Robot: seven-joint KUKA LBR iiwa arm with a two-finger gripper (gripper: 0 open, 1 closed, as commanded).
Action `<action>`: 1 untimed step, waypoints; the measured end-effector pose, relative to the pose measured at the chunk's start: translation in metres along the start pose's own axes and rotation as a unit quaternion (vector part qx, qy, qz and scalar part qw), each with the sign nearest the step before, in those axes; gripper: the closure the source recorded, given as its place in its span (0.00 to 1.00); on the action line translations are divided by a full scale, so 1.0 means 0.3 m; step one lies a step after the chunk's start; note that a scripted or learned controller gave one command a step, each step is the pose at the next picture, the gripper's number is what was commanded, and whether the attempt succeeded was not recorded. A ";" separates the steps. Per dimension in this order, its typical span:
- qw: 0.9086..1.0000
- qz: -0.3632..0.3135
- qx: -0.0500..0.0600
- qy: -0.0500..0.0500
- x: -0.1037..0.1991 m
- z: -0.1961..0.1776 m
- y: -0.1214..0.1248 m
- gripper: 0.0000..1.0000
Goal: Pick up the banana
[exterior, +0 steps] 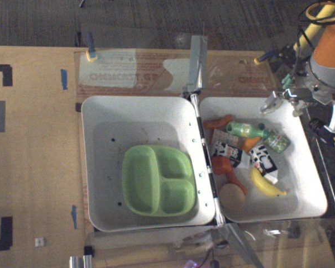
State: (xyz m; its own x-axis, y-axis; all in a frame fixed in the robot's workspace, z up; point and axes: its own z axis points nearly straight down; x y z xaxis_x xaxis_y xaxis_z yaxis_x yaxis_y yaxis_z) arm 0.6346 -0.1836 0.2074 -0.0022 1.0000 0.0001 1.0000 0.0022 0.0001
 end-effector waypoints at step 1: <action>0.997 -0.074 -0.002 -0.001 0.033 -0.011 0.112 0.00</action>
State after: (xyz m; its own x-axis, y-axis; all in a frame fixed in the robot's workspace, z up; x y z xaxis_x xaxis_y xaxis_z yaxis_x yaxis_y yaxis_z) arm 0.6681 -0.1735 0.2108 -0.1492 0.9888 -0.0032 0.9888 0.1492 0.0042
